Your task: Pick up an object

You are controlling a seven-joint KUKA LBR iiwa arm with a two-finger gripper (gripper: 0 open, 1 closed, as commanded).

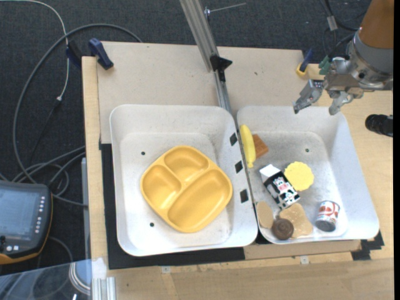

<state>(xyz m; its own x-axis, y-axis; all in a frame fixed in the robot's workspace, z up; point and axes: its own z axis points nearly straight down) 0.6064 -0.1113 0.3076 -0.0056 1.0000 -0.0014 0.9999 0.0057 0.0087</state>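
My gripper (321, 102) hangs over the back rim of the right bin (350, 161), fingers spread apart and nothing between them. Down in that bin lie a yellow banana (247, 144), an orange-brown wedge (260, 147), a black-and-white box (280, 186), a yellow round piece (300, 175), a small red-and-white can (327, 215), a tan slice (299, 220) and a brown round cookie (282, 229). All of them lie in front of and below the gripper, none touching it.
The left bin (125, 167) holds a yellow divided plate (186, 187). A slanted metal bar (200, 27) runs down to the gap between the bins. A blue clamp (100, 52) sits at the bench's back left corner. Cables lie on the floor at left.
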